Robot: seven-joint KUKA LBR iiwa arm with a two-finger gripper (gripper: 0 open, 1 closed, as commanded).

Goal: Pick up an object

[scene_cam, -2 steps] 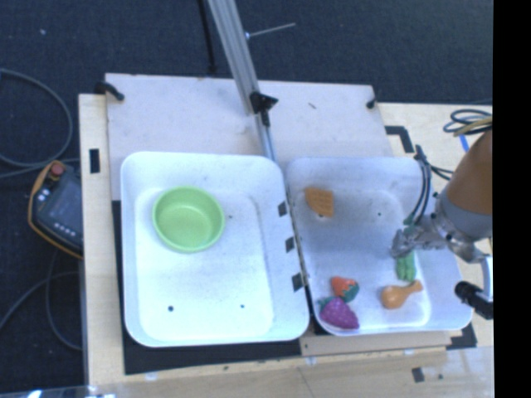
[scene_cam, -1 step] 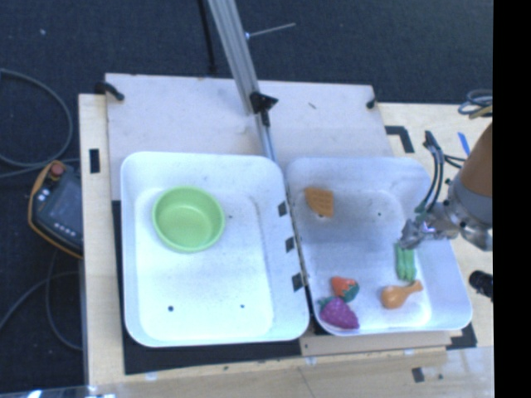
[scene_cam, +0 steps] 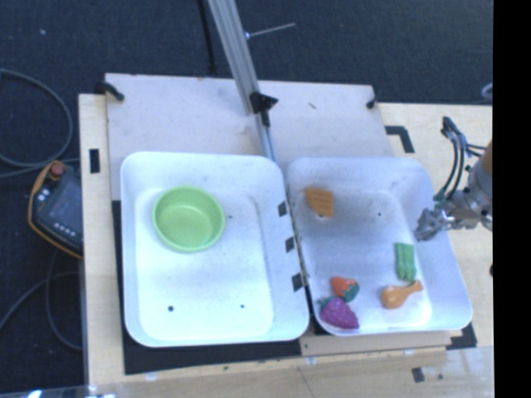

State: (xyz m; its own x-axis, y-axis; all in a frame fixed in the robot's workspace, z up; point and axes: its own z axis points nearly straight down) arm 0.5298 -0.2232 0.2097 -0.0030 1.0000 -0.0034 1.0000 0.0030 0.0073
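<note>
The right bin [scene_cam: 365,177] holds several small toy foods. An orange-brown piece [scene_cam: 319,201] lies near its far left. A green stick-shaped piece [scene_cam: 405,261] lies on the right side, with an orange drumstick-shaped piece [scene_cam: 400,293] just in front of it. A red strawberry [scene_cam: 344,288] and a purple grape bunch [scene_cam: 338,313] sit at the near edge. My gripper [scene_cam: 433,221] hangs over the bin's right rim, above and to the right of the green piece, apart from it. The arm enters from the right edge.
The left bin [scene_cam: 141,305] holds a light green bowl [scene_cam: 189,218] in its far left part. A slanted metal pole [scene_cam: 236,48] rises behind the bins. A pendant [scene_cam: 58,206] with cables lies left of the bench.
</note>
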